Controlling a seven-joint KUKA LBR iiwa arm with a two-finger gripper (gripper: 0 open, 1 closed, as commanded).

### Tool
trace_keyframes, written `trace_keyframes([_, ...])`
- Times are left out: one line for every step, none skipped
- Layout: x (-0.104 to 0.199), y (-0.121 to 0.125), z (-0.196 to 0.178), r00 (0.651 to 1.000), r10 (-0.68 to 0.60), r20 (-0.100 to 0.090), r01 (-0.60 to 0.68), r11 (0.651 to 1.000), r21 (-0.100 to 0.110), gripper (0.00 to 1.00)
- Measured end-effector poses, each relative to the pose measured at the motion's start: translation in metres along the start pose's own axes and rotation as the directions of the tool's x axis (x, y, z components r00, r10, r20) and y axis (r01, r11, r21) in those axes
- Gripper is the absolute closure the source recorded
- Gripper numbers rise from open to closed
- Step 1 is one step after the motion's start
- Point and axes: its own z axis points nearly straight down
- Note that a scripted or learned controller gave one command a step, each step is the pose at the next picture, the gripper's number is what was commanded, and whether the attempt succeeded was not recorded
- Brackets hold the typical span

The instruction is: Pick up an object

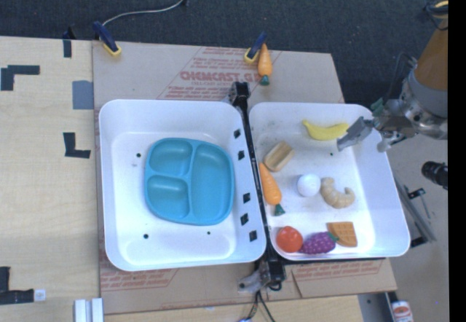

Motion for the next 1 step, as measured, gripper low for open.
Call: trace_keyframes([-0.0448, 0.0848, 0.1152, 1.000, 0.000, 0.000, 0.000, 1.000, 0.003, 0.00])
